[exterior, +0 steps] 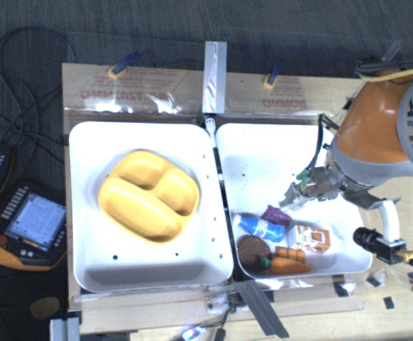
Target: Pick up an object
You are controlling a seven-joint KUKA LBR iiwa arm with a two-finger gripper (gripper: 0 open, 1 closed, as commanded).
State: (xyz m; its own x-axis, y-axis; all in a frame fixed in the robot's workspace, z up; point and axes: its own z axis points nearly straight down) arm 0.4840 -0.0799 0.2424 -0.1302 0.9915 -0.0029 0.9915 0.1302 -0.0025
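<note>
Gripper [296, 192] sits low in the right bin [263, 148] just above the purple piece [277, 216], finger state unclear from here, other candidates clustered at bin's near edge: blue packet [260, 227], brown ball [252, 249], carrot [290, 265], orange-white carton [311, 239].

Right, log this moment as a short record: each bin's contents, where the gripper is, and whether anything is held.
left bin: one large yellow bread-shaped object
right bin: purple item, blue packet, orange-and-white carton, brown round item, carrot, all clustered at the near edge
gripper: over the right bin, just above the purple item
held: nothing seen between the jaws
jaws state: cannot tell
</note>
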